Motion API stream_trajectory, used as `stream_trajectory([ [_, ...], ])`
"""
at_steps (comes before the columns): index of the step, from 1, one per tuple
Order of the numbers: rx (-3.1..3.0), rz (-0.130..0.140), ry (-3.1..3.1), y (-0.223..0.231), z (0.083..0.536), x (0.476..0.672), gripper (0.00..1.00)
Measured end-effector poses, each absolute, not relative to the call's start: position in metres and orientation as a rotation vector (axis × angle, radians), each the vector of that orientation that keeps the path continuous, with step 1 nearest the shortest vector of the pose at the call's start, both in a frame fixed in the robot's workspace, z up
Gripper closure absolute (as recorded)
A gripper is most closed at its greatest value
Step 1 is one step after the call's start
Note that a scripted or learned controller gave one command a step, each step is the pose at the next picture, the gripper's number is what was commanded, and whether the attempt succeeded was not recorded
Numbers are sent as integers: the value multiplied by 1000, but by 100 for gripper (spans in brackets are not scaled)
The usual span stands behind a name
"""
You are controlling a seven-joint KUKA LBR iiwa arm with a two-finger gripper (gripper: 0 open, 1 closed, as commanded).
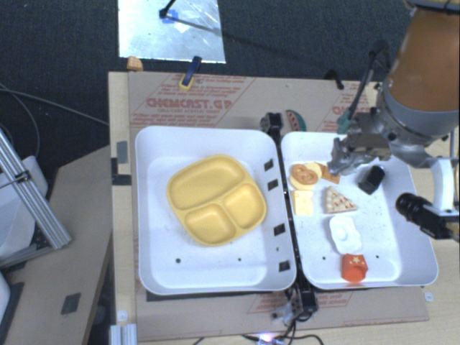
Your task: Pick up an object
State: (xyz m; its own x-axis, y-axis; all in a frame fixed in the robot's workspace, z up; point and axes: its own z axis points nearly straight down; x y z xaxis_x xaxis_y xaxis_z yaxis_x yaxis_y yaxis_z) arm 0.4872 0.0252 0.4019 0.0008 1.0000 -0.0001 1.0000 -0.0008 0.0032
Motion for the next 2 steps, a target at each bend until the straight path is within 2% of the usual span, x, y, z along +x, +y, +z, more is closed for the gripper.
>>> stream_trajectory([
  [1, 2225, 4, 2211, -59, 426, 487, 100],
  [2, 2205, 8, 2235, 33, 451, 487, 100],
])
